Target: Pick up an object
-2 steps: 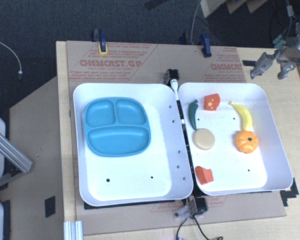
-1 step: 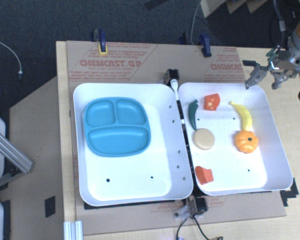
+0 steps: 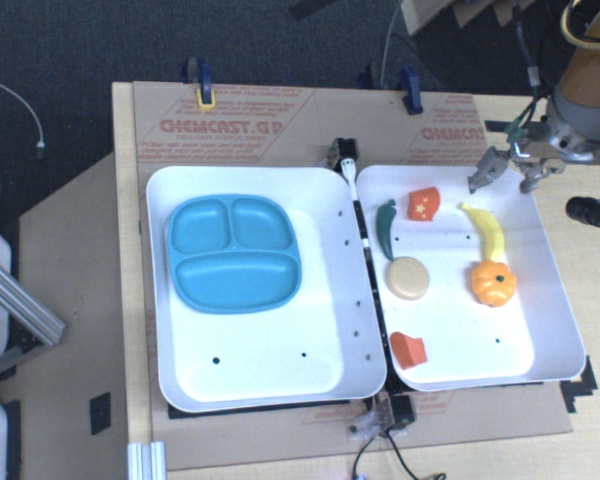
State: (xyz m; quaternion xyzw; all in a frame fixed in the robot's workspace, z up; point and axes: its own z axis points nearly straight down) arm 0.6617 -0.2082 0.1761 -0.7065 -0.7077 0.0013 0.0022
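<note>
Your gripper (image 3: 508, 171) hangs spread wide with nothing between its fingers, above the right bin's (image 3: 550, 353) far rim. The banana (image 3: 486, 230) lies just below-left, long axis running away from you toward the near-right.

I note a grey arm (image 3: 578, 118) with orange band; its metal gripper (image 3: 508, 171) carries thin cabling.

Right of frame, six objects spread well apart, green pepper (image 3: 385, 229) lengthwise, red strawberry (image 3: 424, 204) uppermost, yellow banana (image 3: 487, 230) slanted, orange pumpkin (image 3: 493, 283) beneath it, beige disc (image 3: 409, 277) central, red block (image 3: 408, 348) lowest.
</note>
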